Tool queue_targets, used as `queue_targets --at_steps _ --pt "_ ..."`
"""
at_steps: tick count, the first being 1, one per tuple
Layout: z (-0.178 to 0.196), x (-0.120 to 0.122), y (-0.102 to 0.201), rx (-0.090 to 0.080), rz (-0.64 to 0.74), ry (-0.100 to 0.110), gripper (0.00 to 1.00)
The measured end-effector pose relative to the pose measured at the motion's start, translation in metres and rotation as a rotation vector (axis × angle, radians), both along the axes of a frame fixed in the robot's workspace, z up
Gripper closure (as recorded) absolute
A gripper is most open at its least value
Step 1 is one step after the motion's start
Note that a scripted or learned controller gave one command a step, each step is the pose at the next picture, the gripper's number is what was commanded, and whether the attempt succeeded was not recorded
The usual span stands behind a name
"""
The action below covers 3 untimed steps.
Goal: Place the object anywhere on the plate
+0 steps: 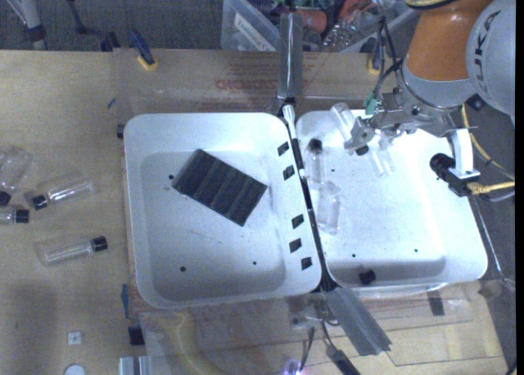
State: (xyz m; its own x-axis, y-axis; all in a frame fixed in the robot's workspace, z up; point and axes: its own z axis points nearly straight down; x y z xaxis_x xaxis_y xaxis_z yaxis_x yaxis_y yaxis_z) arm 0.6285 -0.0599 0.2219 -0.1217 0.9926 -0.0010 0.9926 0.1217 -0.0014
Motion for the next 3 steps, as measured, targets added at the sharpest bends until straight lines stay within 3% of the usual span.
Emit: queue_targets --at_steps 1,2,3 --pt "-0.038 0.033 0.064 0.000 -0.223 -0.002 1.00" --pt "-0.038 0.038 0.143 0.001 -0.134 -0.003 1.00" --pt "-0.094 0.037 0.212 0.000 -0.496 0.002 1.00"
